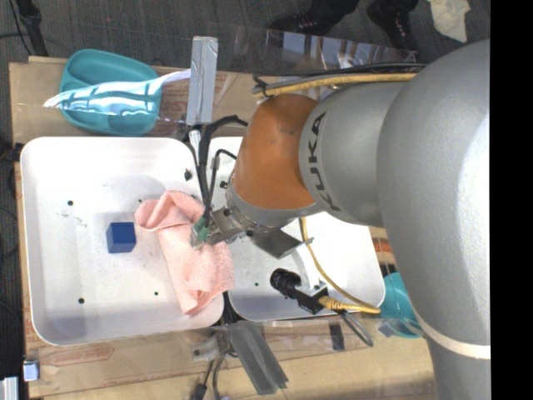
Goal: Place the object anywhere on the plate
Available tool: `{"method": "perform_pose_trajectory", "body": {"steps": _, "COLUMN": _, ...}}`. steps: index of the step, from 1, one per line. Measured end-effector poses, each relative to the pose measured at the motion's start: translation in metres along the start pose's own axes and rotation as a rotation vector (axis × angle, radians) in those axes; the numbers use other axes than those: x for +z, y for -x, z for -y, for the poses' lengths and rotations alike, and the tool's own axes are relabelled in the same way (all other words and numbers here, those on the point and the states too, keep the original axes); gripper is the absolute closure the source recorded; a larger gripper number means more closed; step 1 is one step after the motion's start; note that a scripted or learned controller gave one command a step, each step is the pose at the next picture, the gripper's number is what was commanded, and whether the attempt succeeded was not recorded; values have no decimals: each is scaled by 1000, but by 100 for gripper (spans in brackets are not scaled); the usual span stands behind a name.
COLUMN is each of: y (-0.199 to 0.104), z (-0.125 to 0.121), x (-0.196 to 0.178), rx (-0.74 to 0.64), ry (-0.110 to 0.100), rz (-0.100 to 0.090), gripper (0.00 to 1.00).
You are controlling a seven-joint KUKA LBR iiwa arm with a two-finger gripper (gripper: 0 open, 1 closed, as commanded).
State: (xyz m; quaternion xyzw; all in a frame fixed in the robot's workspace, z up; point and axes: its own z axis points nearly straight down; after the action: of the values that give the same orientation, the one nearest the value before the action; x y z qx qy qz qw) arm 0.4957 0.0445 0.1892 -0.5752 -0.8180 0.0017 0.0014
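A small blue cube (122, 237) rests on the floor of the left bin (50, 190), left of centre. A crumpled pink cloth (187, 257) lies at that bin's right side and drapes toward the wall shared with the right bin (350, 294). My gripper (202, 230) hangs low at the cloth's upper right edge, over the shared wall. A small green patch shows at its tip against the cloth. The grey arm and orange band (275, 157) cover most of the right bin.
A teal scoop (108, 90) with a white handle lies on the bench behind the left bin. A black connector (287, 283) and a yellow cable (333, 294) hang over the right bin's front. Bare white floor surrounds the cube.
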Motion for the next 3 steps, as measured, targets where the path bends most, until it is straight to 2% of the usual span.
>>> {"method": "perform_pose_trajectory", "body": {"steps": 1, "y": -77, "z": -67, "x": 6, "rx": 13, "ry": -5, "rz": 0, "gripper": 100}}
{"method": "perform_pose_trajectory", "body": {"steps": 2, "y": -32, "z": -78, "x": -9, "rx": 70, "ry": -5, "rz": 0, "gripper": 100}}
{"method": "perform_pose_trajectory", "body": {"steps": 3, "y": -84, "z": -101, "x": 69, "rx": 122, "ry": 41, "rz": 4, "gripper": 100}}
